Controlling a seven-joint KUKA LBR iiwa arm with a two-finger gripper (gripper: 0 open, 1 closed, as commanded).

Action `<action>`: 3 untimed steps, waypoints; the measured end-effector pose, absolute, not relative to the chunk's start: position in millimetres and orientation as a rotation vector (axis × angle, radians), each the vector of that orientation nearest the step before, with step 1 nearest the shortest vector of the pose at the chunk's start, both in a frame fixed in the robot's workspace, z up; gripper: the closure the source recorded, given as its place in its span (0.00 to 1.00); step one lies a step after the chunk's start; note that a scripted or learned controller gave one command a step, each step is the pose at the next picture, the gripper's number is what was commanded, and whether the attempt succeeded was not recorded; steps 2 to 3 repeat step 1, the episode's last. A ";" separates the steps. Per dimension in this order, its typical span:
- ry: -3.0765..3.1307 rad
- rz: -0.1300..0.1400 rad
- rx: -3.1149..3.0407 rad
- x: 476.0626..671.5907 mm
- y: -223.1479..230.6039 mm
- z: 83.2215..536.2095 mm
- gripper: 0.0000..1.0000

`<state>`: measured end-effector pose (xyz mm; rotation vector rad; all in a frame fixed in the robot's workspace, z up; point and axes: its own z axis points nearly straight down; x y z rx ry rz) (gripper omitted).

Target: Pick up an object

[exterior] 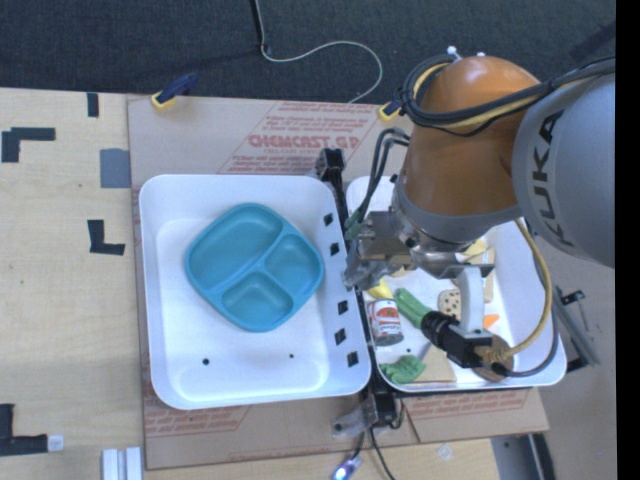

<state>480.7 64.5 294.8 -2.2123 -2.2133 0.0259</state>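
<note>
The grey arm with the orange band reaches in from three o'clock and hangs low over the right-hand shallow white bin, its bulk covering most of that bin. The claw itself is hidden beneath the wrist, so I cannot tell whether it is wide, narrow or holding anything.

The pickable things lie in that right bin, toward six o'clock of the wrist: a small red-and-white can, a long green plastic piece, a second green lump near the bin's bottom edge, a white die with dark dots and a small orange bit. They sit close together, some touching.

The likely trouble is this crowding: a descent could land on two items at once, or nudge the can sideways so the grasp closes on nothing. The black divider between the bins lies just at nine o'clock of the wrist, and a black cable fitting dangles over the objects, leaving little room. The left bin holds a blue plastic compartment plate, with bare floor around it.
</note>
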 end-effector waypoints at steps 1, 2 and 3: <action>-2.228 -0.013 -2.225 484.9 54.5 423.3 1.00; -2.228 -0.013 -2.225 484.9 54.5 423.3 1.00; -2.228 -0.013 -2.225 484.9 54.5 423.3 1.00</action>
